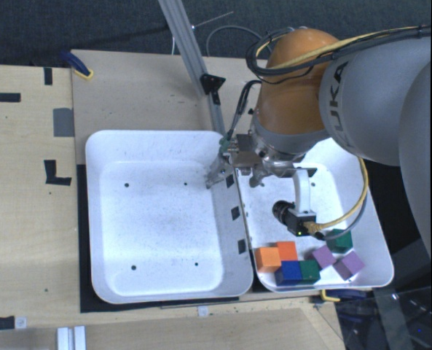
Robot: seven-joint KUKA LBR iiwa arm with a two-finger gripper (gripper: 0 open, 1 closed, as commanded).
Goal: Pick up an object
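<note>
where the left bin [92, 152] meets the right bin [382, 257], the gripper [230, 168] hangs over their shared rim; whether it is open, closed or gripping anything cannot be told. well apart from it, camera-ward in the right bin's corner, cluster an orange block [268, 258], blue block [290, 271], green block [309, 271] and purple block [349, 265].

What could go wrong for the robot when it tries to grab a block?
1. The gripper is over the rim between the two bins, well away from the blocks. If it goes down here, it may bump the rim or grab nothing.
2. The orange block, blue block and green block sit packed together in a corner of the right bin. The gripper might just shove them instead of picking one up.
</note>
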